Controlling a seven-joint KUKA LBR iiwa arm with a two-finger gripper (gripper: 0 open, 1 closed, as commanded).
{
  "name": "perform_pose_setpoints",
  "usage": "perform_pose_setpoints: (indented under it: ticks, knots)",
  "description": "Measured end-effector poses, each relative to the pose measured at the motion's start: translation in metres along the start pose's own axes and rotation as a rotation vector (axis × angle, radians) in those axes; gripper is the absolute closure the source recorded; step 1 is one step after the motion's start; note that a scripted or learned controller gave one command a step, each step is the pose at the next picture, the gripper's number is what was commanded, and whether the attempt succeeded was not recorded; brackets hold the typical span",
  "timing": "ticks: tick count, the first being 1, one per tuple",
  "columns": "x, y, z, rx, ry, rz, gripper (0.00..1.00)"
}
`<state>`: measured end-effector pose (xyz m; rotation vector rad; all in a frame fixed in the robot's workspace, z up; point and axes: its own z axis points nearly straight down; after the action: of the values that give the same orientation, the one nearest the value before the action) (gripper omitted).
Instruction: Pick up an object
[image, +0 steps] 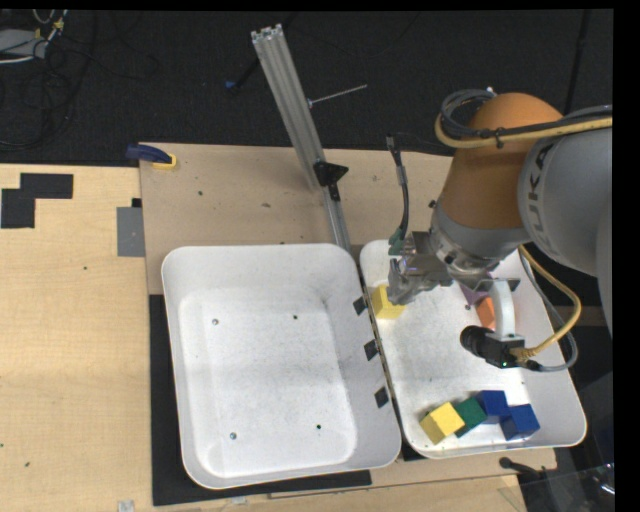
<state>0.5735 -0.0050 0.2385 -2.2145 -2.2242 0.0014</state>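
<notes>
My gripper is down in the right bin, close to its left wall. A small yellow block lies right at the gripper's tip, on its left side and partly covered by it. I cannot tell whether the block is gripped. At the front of this bin sit a yellow block, a green block and two blue blocks, bunched together. An orange object shows partly behind the wrist hardware.
The left bin lies alongside, joined to the right bin by black clips. A slanted aluminium bar rises behind the bins. The arm's body and its cables overhang the back of the right bin.
</notes>
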Motion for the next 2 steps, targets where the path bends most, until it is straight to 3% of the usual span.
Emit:
perform_pose_setpoints:
  ticks: [2]
  knots:
    - [0.080,0.047,0.014,0.000,-0.001,0.002,1.00]
